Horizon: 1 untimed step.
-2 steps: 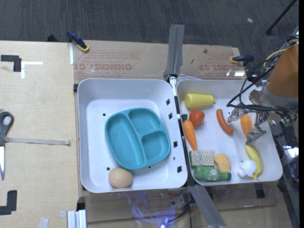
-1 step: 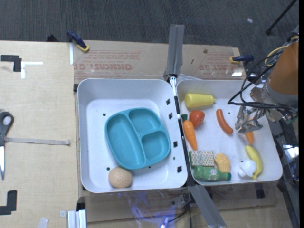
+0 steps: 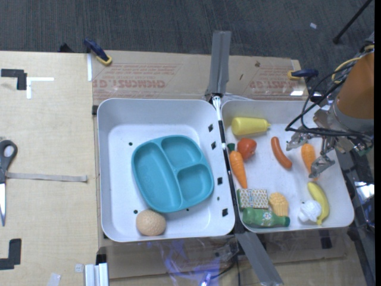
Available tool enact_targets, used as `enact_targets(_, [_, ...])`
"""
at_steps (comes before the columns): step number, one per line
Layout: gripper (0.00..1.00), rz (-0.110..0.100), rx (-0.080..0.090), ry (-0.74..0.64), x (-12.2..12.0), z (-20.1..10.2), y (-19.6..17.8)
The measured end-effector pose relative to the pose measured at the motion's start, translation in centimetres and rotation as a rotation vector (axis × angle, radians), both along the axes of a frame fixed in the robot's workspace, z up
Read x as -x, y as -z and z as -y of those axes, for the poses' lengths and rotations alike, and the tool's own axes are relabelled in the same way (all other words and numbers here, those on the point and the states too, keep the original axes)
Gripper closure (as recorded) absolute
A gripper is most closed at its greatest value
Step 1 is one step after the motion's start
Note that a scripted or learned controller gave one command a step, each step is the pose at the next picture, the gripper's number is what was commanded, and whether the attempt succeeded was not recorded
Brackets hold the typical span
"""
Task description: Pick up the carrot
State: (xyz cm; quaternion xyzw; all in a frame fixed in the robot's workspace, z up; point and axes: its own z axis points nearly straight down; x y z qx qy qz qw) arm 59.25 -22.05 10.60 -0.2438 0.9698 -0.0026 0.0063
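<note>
The bench was pale wood with scissors lying way off to the left of the fingers, brown cardboard under the bins and dark carpet behind. Left bin, well left of the fingers, had a blue divided plate in it and a tan ball-shaped thing near its front wall. Right bin was the busy one: the carrot lay by its left wall, well left of the fingers, long axis running roughly front to back, fat end by the tomato, thin tip aimed at the front. Also a yellow pepper, a sausage, a corn cob, a banana. The gripper sat low on the right side with fingers spread and a small orange item between them; couldn't tell if it was actually clamped.
</note>
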Motion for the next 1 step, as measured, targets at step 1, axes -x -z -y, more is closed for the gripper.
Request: enact_targets(1, [1.00, 0.008, 0.001, -0.002, -0.27, -0.06, -1.15])
